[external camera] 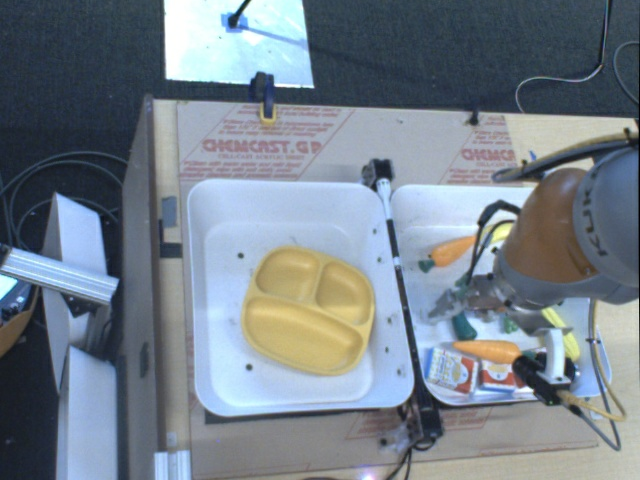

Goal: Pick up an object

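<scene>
Yellow divided tray in left bin, gripper low in right bin between two toy carrots, finger state cannot be told

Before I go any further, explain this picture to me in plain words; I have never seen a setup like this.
One camera looks down at a slant on a bench with two shallow white bins. The left bin holds a yellow divided tray. The right bin holds small toys: two carrots and a small printed packet. The grey and orange machine reaching in from the right is a robot arm. Its grasping part, the tool, is low among the toys. I cannot tell whether it grips anything.
</scene>
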`<control>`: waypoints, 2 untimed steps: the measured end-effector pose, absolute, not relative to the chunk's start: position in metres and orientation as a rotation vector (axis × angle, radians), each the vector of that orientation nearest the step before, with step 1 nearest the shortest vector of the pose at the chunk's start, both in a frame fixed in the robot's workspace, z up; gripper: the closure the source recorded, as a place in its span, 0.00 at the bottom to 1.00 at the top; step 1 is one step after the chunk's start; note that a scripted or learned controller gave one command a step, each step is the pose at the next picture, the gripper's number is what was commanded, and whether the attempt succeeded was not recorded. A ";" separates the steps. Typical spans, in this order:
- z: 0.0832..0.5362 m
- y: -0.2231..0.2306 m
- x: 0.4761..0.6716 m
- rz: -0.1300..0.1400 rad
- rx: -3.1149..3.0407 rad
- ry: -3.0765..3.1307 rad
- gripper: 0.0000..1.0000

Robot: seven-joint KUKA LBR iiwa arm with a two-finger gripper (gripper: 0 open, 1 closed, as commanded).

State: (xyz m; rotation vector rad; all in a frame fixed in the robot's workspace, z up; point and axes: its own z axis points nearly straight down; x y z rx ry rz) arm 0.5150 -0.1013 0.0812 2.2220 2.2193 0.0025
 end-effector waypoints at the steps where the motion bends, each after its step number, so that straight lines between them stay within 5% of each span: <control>1: 0.095 -0.101 0.516 0.005 2.219 2.223 1.00; 2: 0.263 -0.051 0.514 0.023 2.200 2.224 1.00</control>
